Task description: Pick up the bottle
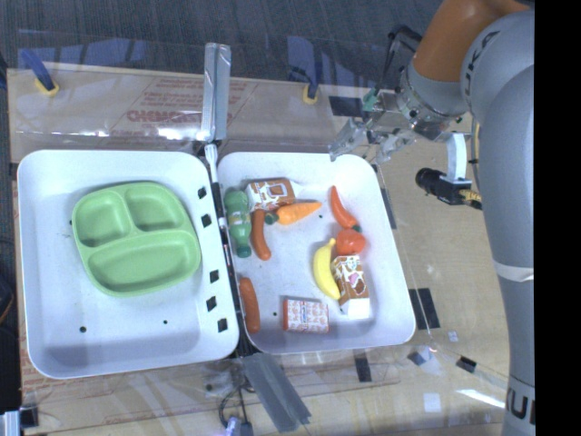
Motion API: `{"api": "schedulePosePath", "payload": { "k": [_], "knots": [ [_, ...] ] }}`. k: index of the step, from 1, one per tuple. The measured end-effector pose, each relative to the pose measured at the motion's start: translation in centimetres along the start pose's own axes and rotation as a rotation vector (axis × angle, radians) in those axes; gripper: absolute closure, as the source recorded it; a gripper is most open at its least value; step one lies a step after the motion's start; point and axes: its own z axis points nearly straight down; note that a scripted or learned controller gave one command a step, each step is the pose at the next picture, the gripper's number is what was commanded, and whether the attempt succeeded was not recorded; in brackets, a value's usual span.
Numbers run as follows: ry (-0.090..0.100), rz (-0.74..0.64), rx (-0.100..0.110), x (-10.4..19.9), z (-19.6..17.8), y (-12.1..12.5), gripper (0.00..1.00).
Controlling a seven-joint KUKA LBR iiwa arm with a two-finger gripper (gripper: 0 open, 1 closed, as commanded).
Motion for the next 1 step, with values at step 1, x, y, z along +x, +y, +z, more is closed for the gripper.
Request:
{"api": "schedulePosePath", "payload": {
  "k": [1],
  "knots": [
    [-0.001,0.062,-0.005,-0.24,-12.64,-1.16,0.0]
  ]
}}
